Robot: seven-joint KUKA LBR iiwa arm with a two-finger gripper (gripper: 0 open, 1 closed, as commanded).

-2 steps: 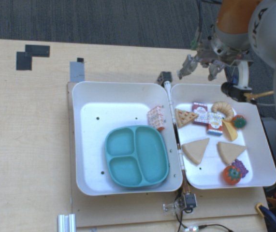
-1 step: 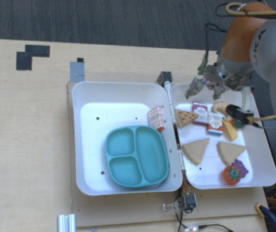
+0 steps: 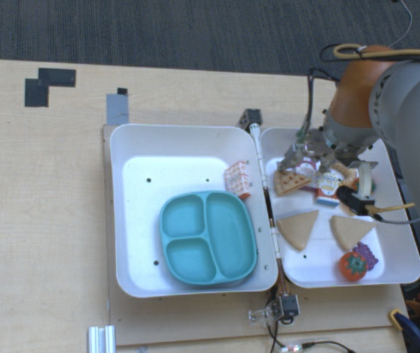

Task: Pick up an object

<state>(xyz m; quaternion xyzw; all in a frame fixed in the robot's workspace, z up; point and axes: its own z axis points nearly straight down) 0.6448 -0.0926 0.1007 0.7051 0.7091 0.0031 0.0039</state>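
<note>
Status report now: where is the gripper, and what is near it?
Gripper low in right bin, above waffle piece. Nothing seen held. Small items crowd beside it.

Divided plate (image 3: 208,238) in left bin (image 3: 132,153); wedges (image 3: 299,229), tomato (image 3: 352,265) in right bin (image 3: 401,271), gripper (image 3: 307,155) above.

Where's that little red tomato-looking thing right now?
In the camera view the red tomato toy lies in the right bin, at its near right corner, touching a purple piece and just below a tan wedge.
</note>
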